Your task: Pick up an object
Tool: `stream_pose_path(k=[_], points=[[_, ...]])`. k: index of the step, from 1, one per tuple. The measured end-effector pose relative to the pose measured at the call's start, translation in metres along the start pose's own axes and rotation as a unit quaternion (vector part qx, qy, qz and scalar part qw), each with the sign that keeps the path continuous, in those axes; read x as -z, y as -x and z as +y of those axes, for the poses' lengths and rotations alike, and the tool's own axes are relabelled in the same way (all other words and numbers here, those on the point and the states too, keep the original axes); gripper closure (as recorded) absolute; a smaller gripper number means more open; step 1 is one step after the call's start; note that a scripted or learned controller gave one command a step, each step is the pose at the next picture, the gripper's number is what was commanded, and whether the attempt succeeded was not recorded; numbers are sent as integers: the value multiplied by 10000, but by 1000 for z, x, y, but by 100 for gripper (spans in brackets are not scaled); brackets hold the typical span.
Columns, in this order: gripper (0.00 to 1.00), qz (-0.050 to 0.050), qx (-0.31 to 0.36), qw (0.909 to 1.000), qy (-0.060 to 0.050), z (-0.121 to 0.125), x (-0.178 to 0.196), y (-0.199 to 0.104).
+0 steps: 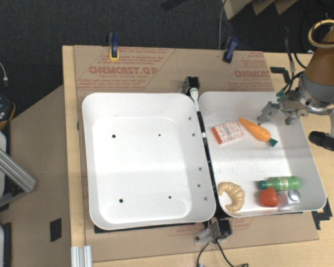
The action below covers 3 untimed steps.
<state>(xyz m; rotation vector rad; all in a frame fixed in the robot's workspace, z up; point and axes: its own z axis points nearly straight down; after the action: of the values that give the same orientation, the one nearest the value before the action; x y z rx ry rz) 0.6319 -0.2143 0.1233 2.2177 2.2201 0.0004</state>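
In the right bin (303, 166), nearest: a croissant (232, 195), tomato (269, 197) and green bottle (279, 183). Farther back lie a red-and-white packet (227, 132) and a carrot (256, 130). Beyond, the arm's claw (279, 114) hangs spread apart, holding nothing.

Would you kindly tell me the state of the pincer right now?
Pincer: open, holding nothing, above the far end of the right bin.

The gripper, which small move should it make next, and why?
Probably lower toward the toy carrot. The gripper hangs just beside its orange body at the right bin's far end and holds nothing yet; the other items lie farther off.
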Motion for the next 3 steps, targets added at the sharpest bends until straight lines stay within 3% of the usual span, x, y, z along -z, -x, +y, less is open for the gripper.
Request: stream_pose_path(k=[1,2,3], points=[[0,99,15,9999,-60,33,-39,2],[100,22,21,10000,-3,34,-27,6],[0,27,22,10000,-13,33,-28,5]])
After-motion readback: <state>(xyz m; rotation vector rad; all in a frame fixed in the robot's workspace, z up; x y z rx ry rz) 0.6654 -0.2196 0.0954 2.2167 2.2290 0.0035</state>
